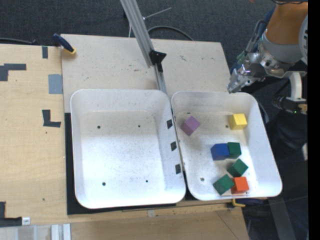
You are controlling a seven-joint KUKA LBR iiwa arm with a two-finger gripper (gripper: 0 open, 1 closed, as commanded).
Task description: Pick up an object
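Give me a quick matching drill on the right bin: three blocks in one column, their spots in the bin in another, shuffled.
Things:
1. pale purple cube
2. yellow cube
3. orange cube

Places in the right white bin:
A. near edge, beside a green block
B. far part, right side
C. far part, left side, close to the wall shared with the other bin

Pairs: 1-C, 2-B, 3-A

No text, label, brand or number is legible anywhere — bins, bench, blocks alike.
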